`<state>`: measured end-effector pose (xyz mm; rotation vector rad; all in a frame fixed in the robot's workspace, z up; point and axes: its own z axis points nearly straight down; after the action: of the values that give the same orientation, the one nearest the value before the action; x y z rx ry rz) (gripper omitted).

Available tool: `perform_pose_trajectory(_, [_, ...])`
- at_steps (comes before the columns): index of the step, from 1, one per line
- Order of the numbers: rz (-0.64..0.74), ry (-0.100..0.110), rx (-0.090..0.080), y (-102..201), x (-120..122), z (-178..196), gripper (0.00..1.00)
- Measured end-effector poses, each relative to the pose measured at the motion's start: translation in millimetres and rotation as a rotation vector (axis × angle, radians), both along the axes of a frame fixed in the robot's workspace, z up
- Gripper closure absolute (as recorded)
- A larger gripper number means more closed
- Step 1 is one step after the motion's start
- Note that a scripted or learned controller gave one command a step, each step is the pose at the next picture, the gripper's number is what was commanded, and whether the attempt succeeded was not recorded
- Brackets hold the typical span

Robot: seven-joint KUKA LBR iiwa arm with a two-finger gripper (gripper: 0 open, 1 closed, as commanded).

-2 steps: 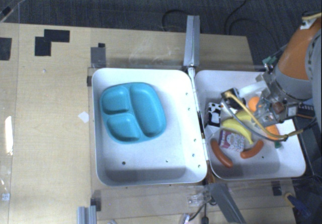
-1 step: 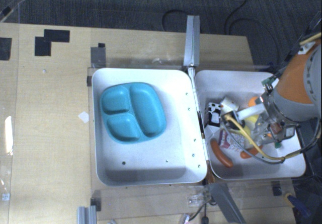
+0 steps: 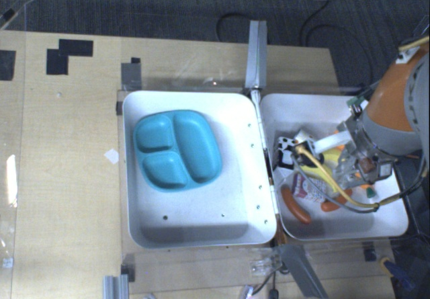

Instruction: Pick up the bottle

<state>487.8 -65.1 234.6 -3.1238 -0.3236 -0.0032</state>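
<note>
Clutter fills the near end of the right bin (image 3: 396,224), so start there: a red sausage-shaped toy (image 3: 295,205) lies closest to the near wall, with a small orange piece (image 3: 330,207) just beside it. Directly behind them is what you should take for the bottle (image 3: 310,188), a pale, partly see-through thing with a dark red label, lying on its side among the others; the view is too cluttered to be sure of its outline or which end carries the cap. Judge it light and thin-walled, so it will likely dent under a hard squeeze, and its smooth round body may roll or slide out sideways. Take it across the middle of the body, at the label, with the jaws square to its long axis. The gripper (image 3: 356,168) hangs low over the bin just beyond and to the right of the bottle, close to it, and you cannot tell how the jaws stand or whether anything sits between them. Farther across, the left bin (image 3: 201,224) holds a blue divided plate (image 3: 178,150), well apart from the work. Beyond both bins the pale surface (image 3: 67,156) runs back to the dark floor.
</note>
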Motion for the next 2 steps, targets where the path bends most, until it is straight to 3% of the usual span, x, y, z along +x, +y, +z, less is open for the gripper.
perform_pose_trajectory(1, [-0.003,0.003,0.0,5,-1,-51,1.0])
perform_pose_trajectory(2, [0.023,0.0,0.001,-57,47,-140,1.0])
